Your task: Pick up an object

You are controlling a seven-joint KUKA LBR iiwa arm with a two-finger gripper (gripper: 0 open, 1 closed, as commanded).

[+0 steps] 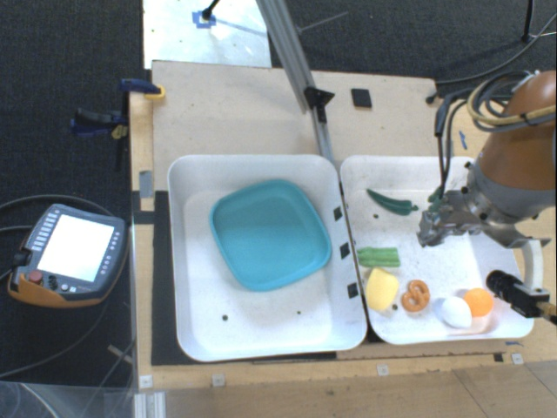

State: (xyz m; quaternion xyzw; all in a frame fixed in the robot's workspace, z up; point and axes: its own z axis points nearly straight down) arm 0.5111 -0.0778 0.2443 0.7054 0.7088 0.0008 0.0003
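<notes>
**Orange-banded arm poised over the right bin**

Grey and orange, the arm hung over the right bin (396, 179); the gripper (432, 230) hovered above bare floor, whether open or closed I could not tell; nothing showed between its parts. Candidates lay near: pepper (393, 203) just left, bean (379, 256), lemon (381, 289), pretzel (416, 296), egg (455, 311), orange (479, 302). Best to centre squarely over one item before descending.
</notes>
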